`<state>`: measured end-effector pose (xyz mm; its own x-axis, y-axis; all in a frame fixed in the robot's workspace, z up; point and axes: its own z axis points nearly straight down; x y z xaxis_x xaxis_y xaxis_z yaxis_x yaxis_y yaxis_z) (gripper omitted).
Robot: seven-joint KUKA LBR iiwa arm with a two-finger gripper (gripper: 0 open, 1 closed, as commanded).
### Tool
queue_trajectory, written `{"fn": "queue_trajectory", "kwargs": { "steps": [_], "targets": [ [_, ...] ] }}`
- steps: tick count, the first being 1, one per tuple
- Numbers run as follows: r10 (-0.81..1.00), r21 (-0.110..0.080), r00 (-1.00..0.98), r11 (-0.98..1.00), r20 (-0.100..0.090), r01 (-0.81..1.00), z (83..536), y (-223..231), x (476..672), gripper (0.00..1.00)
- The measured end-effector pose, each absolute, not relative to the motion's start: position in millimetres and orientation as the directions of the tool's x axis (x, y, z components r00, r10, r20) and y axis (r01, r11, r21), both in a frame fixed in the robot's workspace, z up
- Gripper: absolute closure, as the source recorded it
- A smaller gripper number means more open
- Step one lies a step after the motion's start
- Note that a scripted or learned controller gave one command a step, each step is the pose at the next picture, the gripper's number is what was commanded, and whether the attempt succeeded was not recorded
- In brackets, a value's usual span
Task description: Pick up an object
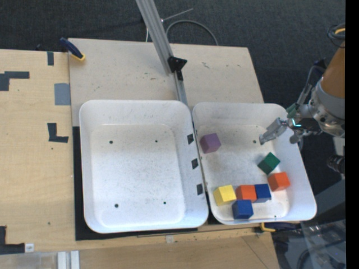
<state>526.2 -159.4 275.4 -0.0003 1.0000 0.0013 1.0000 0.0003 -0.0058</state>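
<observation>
The right bin (235, 114) holds several small blocks. A purple block (210, 142) lies alone near its left wall. A green block (269, 163) sits toward the right, with an orange block (279, 180) just below it. Along the front stand a yellow block (226, 193), an orange block (245, 192) and a blue block (262, 192), and another blue block (242, 208) lies in front of them. My gripper (282, 134) hangs over the bin's right side, above and slightly right of the green block. It is open, with nothing between its fingers.
The left bin (134, 108) stands beside the right one, their walls touching in the middle. A slanted metal pole (160, 32) runs down to the bins' back junction. The arm's orange band (336, 74) is at the right edge.
</observation>
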Motion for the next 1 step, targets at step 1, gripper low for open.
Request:
{"fn": "queue_trajectory", "kwargs": {
  "steps": [1],
  "targets": [
    [1.0,-0.001,-0.002,0.002,0.0,1.0,277.8,-159.3,527.0,0.0]
  ]
}}
